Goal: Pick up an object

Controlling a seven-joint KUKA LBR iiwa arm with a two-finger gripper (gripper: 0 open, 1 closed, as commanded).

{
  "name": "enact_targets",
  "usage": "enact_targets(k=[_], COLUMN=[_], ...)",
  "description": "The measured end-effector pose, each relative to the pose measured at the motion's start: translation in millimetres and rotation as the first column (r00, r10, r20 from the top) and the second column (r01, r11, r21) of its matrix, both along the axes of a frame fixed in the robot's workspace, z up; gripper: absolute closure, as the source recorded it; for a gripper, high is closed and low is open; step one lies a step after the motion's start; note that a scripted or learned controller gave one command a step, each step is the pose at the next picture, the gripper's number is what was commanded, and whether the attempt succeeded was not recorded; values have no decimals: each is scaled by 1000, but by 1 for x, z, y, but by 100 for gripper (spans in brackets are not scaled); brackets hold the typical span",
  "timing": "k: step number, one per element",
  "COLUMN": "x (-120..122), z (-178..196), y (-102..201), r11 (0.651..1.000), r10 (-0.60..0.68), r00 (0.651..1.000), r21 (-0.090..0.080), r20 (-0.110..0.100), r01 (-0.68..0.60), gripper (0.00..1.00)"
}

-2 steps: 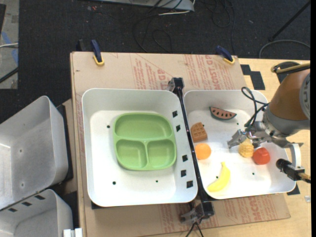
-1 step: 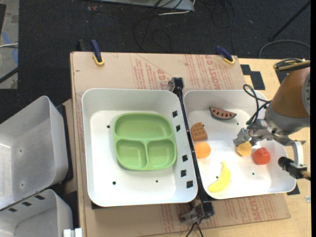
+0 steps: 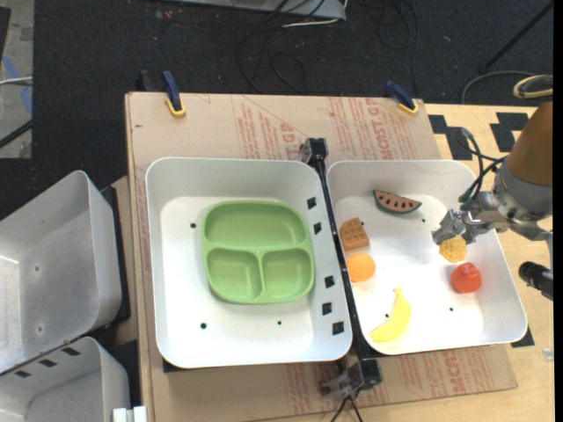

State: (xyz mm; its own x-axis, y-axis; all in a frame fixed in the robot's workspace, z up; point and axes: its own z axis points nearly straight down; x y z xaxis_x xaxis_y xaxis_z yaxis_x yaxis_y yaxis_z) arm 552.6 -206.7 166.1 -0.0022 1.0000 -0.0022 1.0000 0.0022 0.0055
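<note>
Gripper (image 3: 451,229), at centre right of the frame, sits directly over a yellow toy (image 3: 454,250); its grip state I cannot tell. Approach step; next, descend squarely and lift.

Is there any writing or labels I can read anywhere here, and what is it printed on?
Red printing on the cardboard sheet under the bins: repeated, turned sideways or upside down, too blurred to read.
More of the same red print on the cardboard's front edge: unreadable.
No readable text on the bins, green tray or toy food.
</note>
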Motion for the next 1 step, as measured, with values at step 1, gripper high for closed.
enact_targets(k=[1], x=[2], z=[53], y=[0], r11=[1000], r10=[2], r00=[1000], r21=[0], r20=[0], r01=[-2], gripper=[100])
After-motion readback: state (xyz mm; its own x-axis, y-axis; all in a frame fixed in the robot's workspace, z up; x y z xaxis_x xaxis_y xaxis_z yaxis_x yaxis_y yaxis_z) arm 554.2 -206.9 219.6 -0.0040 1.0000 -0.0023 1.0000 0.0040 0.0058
